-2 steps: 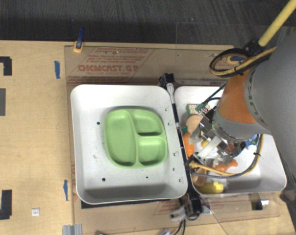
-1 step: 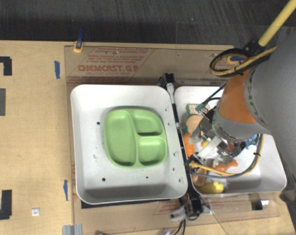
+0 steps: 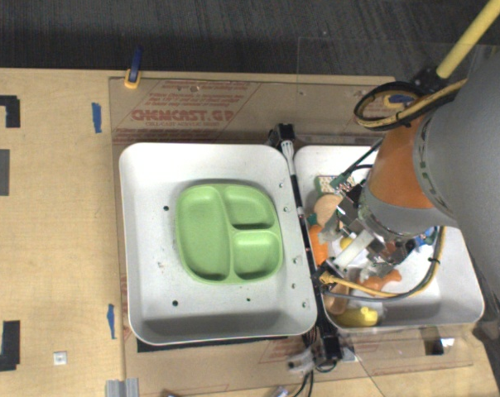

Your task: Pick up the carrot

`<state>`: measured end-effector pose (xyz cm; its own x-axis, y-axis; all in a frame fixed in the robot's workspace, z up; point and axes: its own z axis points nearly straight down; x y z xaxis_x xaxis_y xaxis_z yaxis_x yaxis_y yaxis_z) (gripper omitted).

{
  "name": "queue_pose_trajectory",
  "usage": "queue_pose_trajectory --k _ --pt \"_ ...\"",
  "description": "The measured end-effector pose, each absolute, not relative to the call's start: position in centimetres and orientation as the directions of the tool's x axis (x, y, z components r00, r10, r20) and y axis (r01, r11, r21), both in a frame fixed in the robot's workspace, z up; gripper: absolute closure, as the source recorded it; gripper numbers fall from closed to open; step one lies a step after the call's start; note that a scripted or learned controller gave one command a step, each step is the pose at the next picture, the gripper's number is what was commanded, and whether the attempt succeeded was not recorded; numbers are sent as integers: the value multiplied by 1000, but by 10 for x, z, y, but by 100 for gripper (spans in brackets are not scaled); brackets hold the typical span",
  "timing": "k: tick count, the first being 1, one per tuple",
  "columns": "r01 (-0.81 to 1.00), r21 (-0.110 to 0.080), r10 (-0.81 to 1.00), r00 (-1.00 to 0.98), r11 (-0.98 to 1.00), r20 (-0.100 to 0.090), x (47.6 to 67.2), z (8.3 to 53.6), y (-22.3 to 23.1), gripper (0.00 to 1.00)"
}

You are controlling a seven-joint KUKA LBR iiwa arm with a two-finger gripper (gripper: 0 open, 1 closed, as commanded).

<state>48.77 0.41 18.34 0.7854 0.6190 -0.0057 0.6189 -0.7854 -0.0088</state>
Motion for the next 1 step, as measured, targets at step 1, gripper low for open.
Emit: queue_pose_trajectory --k 1 --pt "619 -9 619 785 -785 -6 488 183 4 0"
